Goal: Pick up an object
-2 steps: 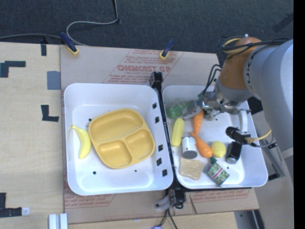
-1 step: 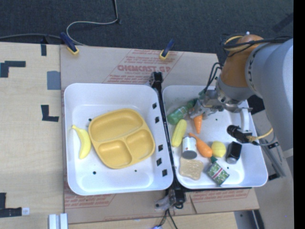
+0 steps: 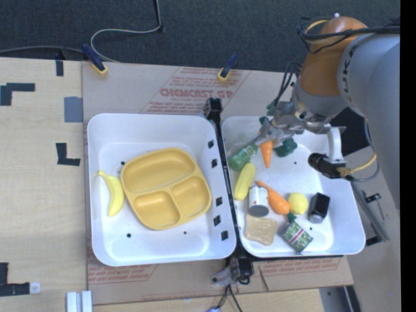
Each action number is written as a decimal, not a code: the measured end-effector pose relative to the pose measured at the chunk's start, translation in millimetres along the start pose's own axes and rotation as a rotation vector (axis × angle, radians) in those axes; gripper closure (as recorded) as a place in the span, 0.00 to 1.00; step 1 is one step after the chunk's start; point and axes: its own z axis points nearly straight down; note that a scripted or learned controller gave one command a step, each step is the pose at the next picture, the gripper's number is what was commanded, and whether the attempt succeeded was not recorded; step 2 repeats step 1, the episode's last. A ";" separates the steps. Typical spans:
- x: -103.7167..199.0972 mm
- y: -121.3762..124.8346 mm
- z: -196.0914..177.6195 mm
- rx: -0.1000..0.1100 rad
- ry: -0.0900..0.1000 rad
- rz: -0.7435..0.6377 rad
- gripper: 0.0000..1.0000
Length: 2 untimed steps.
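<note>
Even, bright overhead light washes both white bins (image 3: 97, 174), nearly blown out along their rims. Shadows are soft and short, as beside the yellow divided plate (image 3: 166, 187). The frame is slightly soft throughout; the dark floor (image 3: 195, 12) at top shows fine grain.

A small orange plastic carrot (image 3: 266, 153) with a green top hung upright, tip down, at the gripper (image 3: 268, 137), toward twelve o'clock of the right white bin (image 3: 344, 239). At its ten o'clock, just beside it, lay a green plastic bottle (image 3: 242, 156).
</note>
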 end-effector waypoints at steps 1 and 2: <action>75.6 -54.7 -40.4 0.002 0.000 -0.001 1.00; 75.6 -54.7 -40.4 0.002 0.000 -0.001 1.00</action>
